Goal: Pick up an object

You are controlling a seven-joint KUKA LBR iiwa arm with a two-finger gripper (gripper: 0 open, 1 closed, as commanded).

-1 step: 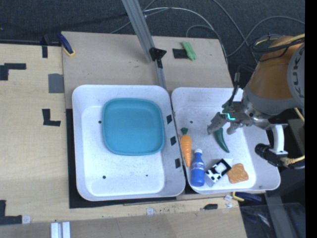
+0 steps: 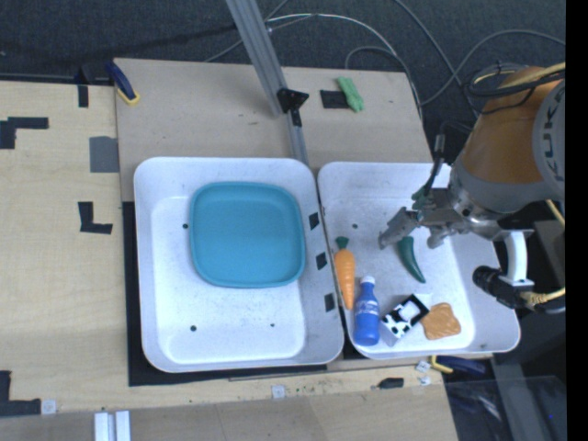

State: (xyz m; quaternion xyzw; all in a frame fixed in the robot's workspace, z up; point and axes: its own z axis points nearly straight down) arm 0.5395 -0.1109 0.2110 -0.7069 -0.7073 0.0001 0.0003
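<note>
My gripper [image 2: 412,235] hangs over the middle of the right bin [image 2: 367,186], its two fingers spread apart with nothing between them. Just below its right finger lies a dark green pepper-like piece [image 2: 412,262]. Along the bin's left side rests an orange carrot [image 2: 344,275] with a green top. A blue bottle [image 2: 367,312] with a white cap lies near the bin's front wall. Beside it sit a black-and-white block [image 2: 402,318] and an orange bread-like piece [image 2: 442,322].
The left bin [image 2: 165,329] holds a teal square plate [image 2: 247,233]. A grey metal pole [image 2: 262,49] rises behind the bins. A green marker [image 2: 350,94] lies on the bench at the back. Cables loop behind the arm.
</note>
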